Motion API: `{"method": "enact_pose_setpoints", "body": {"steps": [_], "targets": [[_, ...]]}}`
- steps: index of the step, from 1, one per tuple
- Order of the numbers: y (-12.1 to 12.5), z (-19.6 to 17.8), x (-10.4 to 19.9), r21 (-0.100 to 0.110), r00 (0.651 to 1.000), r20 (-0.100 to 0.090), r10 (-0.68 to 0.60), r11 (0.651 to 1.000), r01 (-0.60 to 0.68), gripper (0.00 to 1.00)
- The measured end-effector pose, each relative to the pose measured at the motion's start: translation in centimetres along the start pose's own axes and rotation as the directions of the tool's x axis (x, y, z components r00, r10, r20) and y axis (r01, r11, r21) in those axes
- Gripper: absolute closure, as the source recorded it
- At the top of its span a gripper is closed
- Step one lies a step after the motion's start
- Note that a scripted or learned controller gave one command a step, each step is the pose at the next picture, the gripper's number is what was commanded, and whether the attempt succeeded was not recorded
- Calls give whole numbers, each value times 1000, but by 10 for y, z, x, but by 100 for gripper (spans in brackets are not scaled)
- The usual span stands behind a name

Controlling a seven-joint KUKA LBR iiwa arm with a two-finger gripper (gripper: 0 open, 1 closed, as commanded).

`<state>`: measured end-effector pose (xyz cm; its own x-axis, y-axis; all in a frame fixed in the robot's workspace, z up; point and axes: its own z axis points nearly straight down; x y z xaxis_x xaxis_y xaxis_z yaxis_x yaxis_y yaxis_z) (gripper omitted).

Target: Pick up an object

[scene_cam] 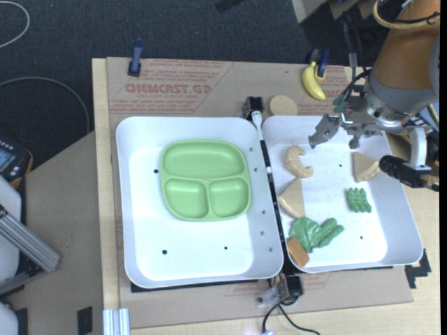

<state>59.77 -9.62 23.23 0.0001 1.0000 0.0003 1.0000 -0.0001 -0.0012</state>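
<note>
The arm [405, 54] reaches in from the right, its gripper [336, 132] hanging over the far part of the right bin [401, 236]. The fingers look spread and nothing sits between them, so it is open and empty. To its left lies the left bin [133, 187] with a green tray [206, 179] in it, well apart from the tool.

Candidate objects all lie in the right bin. The crescent [298, 162] is closest, just below and left of the gripper. The wedge [364, 166] is below and to its right. The green toy [316, 232] is farther toward the near rim, touching an orange piece [297, 251]. A tan slab [290, 203] rests against the left wall. The small green piece [359, 200] sits alone in the middle. A banana [313, 82] and a disc [283, 105] lie on the bench beyond the bin.

Risks, as I judge them: the slab hugs the wall, so a finger could strike the rim; the toy and orange piece may be nudged together. The bin's middle gives the most room.
</note>
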Motion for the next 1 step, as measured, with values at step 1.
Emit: {"method": "enact_pose_setpoints", "body": {"steps": [1], "targets": [[15,142,-11,14,1000,-2,1,1000,-1,0]]}}
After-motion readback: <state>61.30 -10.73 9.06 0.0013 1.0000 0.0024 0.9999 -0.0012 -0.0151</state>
